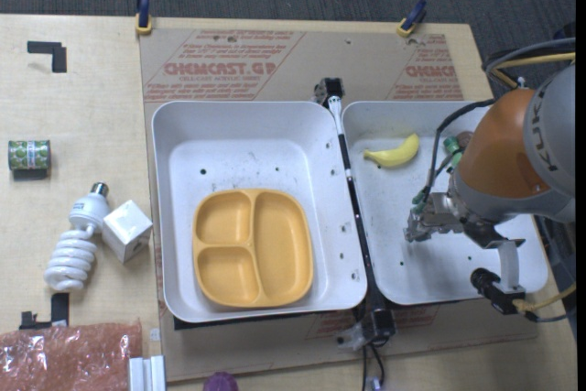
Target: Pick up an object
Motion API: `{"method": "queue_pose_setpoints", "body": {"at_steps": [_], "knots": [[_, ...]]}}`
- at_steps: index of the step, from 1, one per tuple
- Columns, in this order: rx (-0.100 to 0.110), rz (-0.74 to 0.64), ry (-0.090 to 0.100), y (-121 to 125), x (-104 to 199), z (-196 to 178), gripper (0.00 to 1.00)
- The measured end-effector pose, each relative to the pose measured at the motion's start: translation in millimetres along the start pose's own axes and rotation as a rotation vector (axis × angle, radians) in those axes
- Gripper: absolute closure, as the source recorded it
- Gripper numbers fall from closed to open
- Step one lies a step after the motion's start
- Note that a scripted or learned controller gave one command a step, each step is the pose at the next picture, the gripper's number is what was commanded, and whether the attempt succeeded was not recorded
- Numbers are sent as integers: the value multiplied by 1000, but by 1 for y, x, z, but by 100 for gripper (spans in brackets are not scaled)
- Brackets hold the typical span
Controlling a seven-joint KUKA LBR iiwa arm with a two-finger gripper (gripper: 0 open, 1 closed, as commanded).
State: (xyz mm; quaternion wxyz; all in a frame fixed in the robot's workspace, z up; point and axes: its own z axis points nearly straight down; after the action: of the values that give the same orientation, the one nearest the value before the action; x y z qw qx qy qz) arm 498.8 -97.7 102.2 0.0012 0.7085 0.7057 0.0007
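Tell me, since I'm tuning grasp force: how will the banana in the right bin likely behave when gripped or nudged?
The banana looks smooth and curved, so it may pivot or slide on the right bin's slick white floor if nudged. Its glossy, uniform yellow suggests plastic, probably light and stiff. It lies flat, so tipping seems unlikely. The gripper is below it in the view.

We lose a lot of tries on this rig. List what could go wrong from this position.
1. The gripper sits low in the right bin, well short of the banana near the bin's far wall; closing here would likely catch nothing.
2. The banana is curved and lies close to that wall, so it may roll or slide away from a grasp.
3. The cables looping at the wrist could snag on the bin's rim.
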Motion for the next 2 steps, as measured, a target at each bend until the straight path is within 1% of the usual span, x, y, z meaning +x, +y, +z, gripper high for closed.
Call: {"method": "queue_pose_setpoints", "body": {"at_steps": [1, 2], "knots": [[2, -5, 0, 57, -3, 10, 100], [2, -5, 0, 57, -3, 10, 0]]}}
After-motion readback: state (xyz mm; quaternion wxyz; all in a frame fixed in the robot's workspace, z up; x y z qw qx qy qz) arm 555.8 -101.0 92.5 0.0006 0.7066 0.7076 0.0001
